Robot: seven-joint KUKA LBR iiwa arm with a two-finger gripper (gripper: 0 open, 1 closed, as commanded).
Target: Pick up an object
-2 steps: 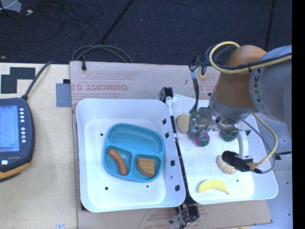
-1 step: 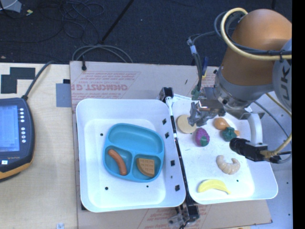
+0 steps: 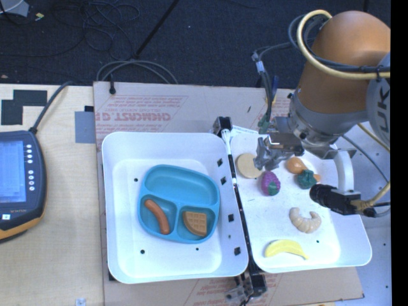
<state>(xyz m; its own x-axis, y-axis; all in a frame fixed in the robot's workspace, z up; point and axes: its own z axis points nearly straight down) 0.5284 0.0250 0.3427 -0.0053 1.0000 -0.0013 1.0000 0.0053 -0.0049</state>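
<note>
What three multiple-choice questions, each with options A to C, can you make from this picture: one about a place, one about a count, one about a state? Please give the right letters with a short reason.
1. Where does the banana lie?
A. In the right bin, near its front edge
B. On the blue plate
C. On the bench outside the bins

2. How many food pieces lie on the blue plate?
A. None
B. Two
C. Five

3. How does the purple grapes toy stand to the gripper?
A. Lifted high above the bin
B. Lying on the bin floor, just below the gripper
C. Resting on the blue plate

Answers: 1 A, the banana is low in the right bin. 2 B, a sausage and a waffle fill two compartments. 3 B, the grapes lie on the floor under the gripper.
</note>
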